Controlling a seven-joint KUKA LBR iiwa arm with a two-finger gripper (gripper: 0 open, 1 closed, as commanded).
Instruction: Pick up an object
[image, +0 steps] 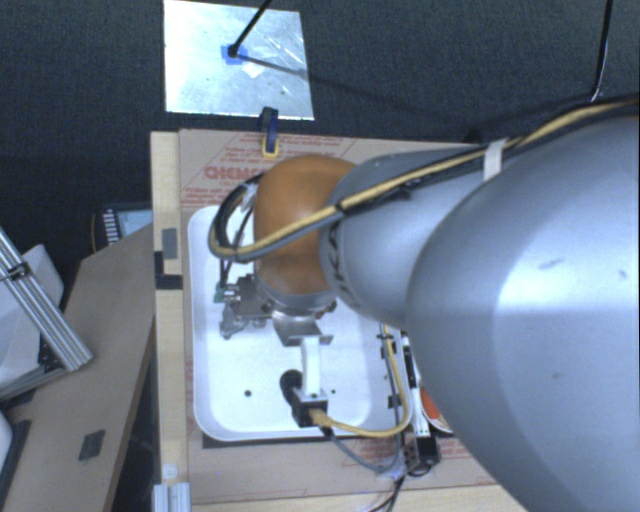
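The grey arm with its orange band (295, 230) reaches in from the right and hangs low over the left white bin (215, 405). The gripper (236, 308) shows as a small metal part under the wrist, near the bin's left side, just above the white floor. No object can be seen between its fingers. A sliver of an orange-red object (436, 408) peeks out from under the arm in the right bin. Beside it lies a thin white and black stick-like thing (413, 405).
The arm's big grey body (500, 300) hides nearly all of the right bin and the back of the left one. The bench's cardboard top (215, 165) frames the bins. A metal sheet (238, 60) lies beyond the bench, and aluminium rails (40, 310) stand at the left.
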